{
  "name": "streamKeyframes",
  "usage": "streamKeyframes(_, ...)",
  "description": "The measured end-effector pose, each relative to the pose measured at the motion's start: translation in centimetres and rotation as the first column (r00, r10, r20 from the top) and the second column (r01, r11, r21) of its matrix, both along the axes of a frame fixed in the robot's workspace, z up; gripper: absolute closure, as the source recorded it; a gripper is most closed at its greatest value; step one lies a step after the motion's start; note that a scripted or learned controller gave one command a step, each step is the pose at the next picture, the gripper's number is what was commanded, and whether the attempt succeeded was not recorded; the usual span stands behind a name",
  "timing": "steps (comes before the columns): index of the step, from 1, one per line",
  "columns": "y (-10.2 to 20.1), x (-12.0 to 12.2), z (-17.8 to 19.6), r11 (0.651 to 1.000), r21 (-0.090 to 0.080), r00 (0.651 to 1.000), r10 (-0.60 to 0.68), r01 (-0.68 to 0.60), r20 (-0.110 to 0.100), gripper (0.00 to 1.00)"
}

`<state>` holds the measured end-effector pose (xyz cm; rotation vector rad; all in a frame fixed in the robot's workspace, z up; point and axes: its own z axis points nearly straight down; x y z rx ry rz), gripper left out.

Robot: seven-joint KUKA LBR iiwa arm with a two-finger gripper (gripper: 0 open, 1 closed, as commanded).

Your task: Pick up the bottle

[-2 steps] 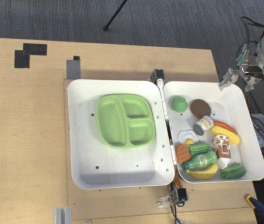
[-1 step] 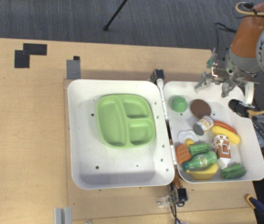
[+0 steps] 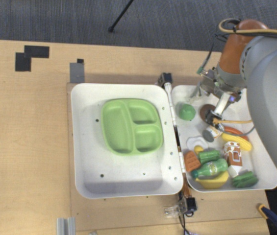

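Green bottle (image 3: 211,169), rt bin (image 3: 183,96) (on banana (image 3: 215,181))

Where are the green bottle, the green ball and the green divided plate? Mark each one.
green bottle (image 3: 211,169): camera view, middle of its body.
green ball (image 3: 187,112): camera view, centre of the ball.
green divided plate (image 3: 116,125): camera view, floor of its large compartment.

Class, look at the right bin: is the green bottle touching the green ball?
Apart. The camera view shows the green ball well above the green bottle in the picture, with bare white bin floor between.
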<state>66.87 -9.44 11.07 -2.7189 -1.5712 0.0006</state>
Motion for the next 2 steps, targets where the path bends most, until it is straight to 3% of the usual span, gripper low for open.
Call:
streamKeyframes(1,0.3,-0.6,-2.3,0.96,-0.002,0.96,-0.281,0.281,-0.008,0.0)
streamKeyframes(2,3.4,-2.1,7.4,0.716,0.001,0.716,-0.698,0.698,0.001,0.0)
